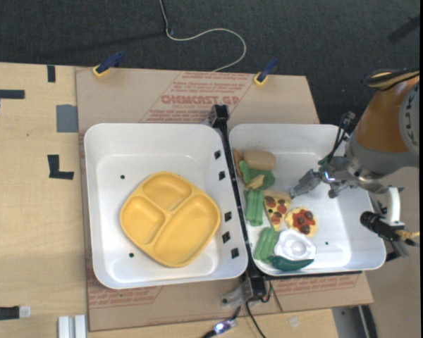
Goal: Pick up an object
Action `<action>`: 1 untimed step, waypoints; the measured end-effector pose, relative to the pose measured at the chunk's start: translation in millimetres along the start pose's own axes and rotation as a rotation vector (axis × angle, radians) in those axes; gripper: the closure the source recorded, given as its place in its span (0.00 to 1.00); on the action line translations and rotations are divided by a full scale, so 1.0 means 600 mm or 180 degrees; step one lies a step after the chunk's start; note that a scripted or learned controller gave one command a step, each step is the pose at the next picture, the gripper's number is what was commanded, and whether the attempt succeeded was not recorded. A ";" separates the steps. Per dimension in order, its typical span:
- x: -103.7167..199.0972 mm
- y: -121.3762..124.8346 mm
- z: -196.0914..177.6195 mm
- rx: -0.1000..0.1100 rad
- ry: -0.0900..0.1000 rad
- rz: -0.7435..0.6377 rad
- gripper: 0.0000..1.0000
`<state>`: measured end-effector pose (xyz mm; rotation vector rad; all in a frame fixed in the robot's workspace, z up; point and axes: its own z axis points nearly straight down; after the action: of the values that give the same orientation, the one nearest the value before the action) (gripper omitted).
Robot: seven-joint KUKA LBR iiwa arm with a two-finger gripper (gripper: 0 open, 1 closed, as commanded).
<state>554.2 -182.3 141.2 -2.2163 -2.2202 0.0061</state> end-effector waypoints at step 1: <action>0.002 0.000 0.088 -0.0012 0.0001 0.0005 0.00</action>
<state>554.2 -181.1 88.7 -2.2199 -2.2202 0.0017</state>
